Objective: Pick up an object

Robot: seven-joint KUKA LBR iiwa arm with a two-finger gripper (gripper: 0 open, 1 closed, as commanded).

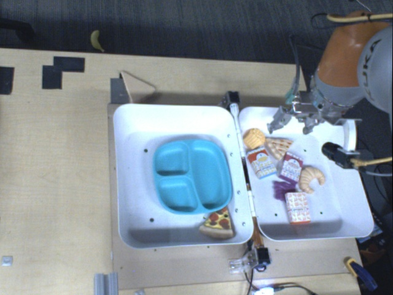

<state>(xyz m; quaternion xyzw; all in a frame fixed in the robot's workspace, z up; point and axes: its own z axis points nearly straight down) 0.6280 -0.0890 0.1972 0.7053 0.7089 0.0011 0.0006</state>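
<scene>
My gripper [290, 123] hangs over the far part of the right bin [344, 226], open, with nothing between its fingers. Just below it in that bin lie a round bread roll [253, 137], a waffle wedge [279, 145], a small red and blue carton [261, 163], a purple and red packet [290, 166], a croissant [311, 177], a purple piece [280, 190] and a pink checked box [298, 207]. In the left bin [132, 183] sits a blue divided plate [191, 175] with a pizza slice [218, 222] at its near corner.
A ridge [241, 158] between the two bins separates them. On the bench far left are black tape marks [61, 70] and a small yellow banana-shaped piece [96, 40]. The arm's orange band [344, 51] stands over the right bin's far corner.
</scene>
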